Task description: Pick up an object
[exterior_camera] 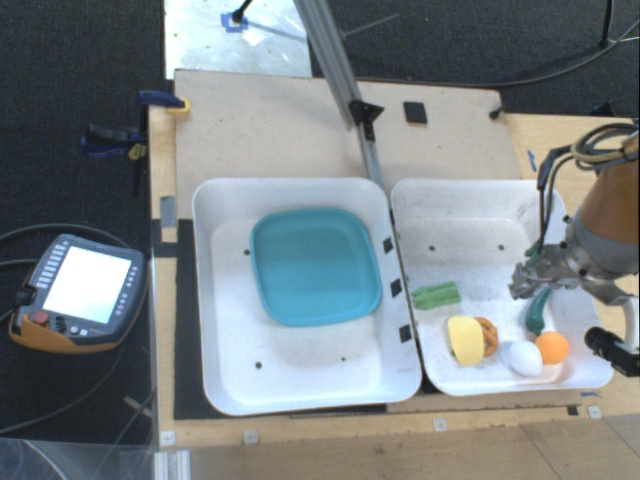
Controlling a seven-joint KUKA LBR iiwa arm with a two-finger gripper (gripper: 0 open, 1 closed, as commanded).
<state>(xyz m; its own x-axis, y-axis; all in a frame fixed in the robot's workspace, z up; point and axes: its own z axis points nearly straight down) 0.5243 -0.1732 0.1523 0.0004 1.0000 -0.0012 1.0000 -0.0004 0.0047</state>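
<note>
My gripper (pixel 533 286) hangs low over the right side of the right bin (pixel 460 208), at the end of the grey arm with its orange band. A dark teal elongated object (pixel 537 313) lies directly under the gripper, sticking out toward the front. I cannot tell whether it is touching the gripper. An orange ball (pixel 552 347) and a white egg-shaped object (pixel 524 358) sit just in front of it. Further left lie a yellow block (pixel 463 339), a small brown item (pixel 487 335) and a green block (pixel 435 295).
The left bin (pixel 225 358) holds a teal square plate (pixel 315 265). A metal pole (pixel 335 58) slants over the back of the bench. A teach pendant (pixel 80 290) lies on the floor at the left.
</note>
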